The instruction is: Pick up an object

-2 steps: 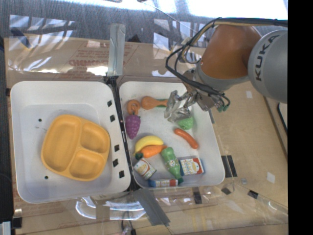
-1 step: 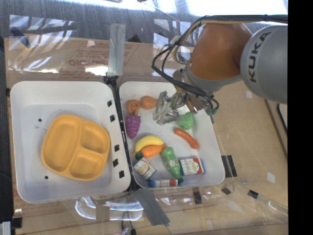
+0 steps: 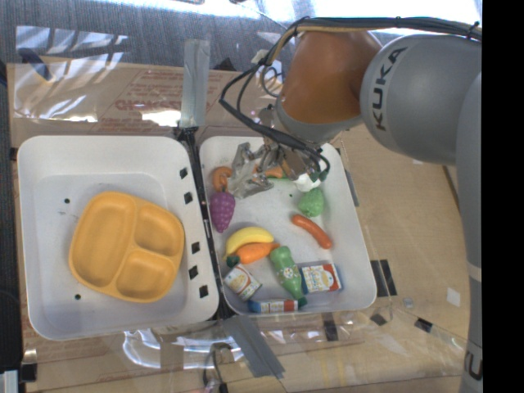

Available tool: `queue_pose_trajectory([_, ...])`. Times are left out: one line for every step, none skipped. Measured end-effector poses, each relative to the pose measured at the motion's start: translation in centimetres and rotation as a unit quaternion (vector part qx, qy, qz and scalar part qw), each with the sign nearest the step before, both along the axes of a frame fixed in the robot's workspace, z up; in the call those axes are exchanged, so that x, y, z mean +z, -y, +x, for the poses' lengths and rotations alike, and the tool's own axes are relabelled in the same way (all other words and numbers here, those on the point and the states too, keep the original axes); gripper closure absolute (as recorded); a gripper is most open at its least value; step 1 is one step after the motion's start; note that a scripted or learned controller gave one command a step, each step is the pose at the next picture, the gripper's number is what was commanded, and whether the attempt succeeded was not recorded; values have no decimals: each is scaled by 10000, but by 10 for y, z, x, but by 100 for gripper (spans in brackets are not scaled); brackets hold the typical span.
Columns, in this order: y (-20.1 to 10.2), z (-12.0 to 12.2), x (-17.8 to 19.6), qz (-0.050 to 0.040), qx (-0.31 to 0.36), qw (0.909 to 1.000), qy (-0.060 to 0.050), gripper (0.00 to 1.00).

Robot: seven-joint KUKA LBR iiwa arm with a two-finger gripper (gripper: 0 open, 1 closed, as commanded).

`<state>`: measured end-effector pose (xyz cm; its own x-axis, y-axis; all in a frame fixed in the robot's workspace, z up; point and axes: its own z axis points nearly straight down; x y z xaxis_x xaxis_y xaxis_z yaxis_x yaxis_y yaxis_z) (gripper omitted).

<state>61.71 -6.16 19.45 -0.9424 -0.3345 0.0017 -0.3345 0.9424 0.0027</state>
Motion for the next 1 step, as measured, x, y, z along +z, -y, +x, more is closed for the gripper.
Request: queue_pose_trajectory([0, 41, 53, -11, -438, 9990, 26, 100])
